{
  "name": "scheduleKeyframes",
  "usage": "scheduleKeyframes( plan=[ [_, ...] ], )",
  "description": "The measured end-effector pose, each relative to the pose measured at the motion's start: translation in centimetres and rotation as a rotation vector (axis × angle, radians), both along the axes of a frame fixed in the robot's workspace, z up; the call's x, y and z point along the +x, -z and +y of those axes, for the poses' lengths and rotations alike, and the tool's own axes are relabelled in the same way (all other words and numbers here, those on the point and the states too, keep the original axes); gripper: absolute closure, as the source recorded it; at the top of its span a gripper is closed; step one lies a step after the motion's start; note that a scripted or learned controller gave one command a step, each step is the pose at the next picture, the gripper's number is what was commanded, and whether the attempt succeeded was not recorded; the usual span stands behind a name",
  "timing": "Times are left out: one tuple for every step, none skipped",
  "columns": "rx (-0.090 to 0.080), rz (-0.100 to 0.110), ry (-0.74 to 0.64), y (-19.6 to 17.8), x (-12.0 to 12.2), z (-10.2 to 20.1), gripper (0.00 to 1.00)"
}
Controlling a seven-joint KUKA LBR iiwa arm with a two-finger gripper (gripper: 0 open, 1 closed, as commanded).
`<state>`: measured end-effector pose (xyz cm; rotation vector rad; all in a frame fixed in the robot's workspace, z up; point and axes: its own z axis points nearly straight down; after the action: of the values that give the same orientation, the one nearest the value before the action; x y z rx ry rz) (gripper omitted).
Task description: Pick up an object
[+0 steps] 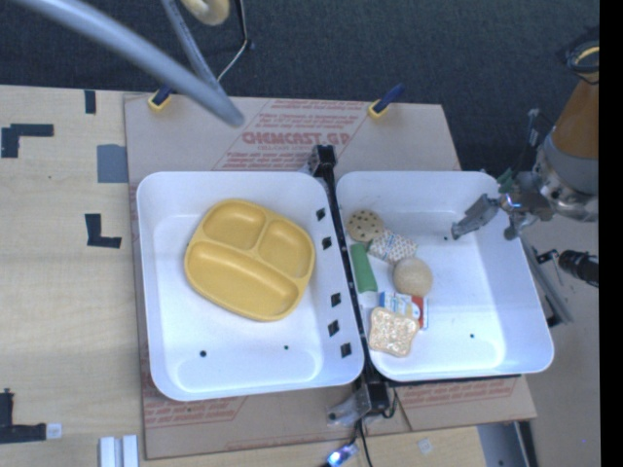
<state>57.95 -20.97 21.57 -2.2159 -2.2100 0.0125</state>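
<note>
White bins: we count two shallow trays side by side on the desk point(58, 261), a left bin point(161, 290) and a right bin point(496, 329), both resting on a brown cardboard sheet point(292, 134).
Yellow plate: we count one divided plate point(250, 258), with three compartments, lying flat in the left bin, nearer its far side.
Candidate objects: we count six small items, all grouped against the left wall of the right bin.
Cookie: one round, tan, speckled disc point(365, 225) at the far end of the group.
Patterned piece: one small white item with coloured dots point(392, 246), just beside the cookie.
Green stick: one slim green tube point(363, 270) lying along the divider between the bins.
Ball: one pale beige sphere point(413, 277), to the right of the green stick.
Packet: one white packet with blue and red print point(402, 305), just under the ball.
Crumbed square: one tan, rough-textured slab point(392, 332), nearest the camera, overlapping the packet.
Pincer: we see the pincer point(467, 224) over the far right part of the right bin, well apart from the grouped items. We see nothing between its fingers; we cannot tell whether they stand open or closed.
Arm: grey with an orange band point(574, 125), entering from the right.
</note>
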Motion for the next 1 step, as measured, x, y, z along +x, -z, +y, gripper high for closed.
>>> scheduleKeyframes(
  plan=[
    [-0.003,-0.013,-0.004,-0.75,0.30,0.04,0.00]
  ],
)
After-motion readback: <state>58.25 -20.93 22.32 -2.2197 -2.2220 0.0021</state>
